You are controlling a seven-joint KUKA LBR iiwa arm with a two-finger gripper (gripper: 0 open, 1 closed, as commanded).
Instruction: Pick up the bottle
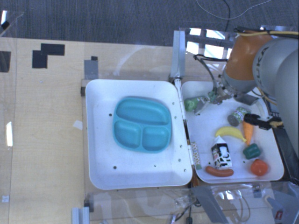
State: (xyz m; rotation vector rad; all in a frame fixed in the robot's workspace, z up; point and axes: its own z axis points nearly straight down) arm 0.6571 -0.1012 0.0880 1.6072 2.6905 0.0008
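Bottle (193, 103) lies on its side at the far left corner of your right bin (201, 171). Gripper (209, 100) sits just beside it; its grip cannot be told.

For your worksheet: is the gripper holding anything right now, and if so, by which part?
It cannot be told. The gripper sits at the translucent green plastic bottle lying in the right white bin, but any hold is too blurred to confirm.

No legible text; print on small carton (221, 156) too blurred to read.
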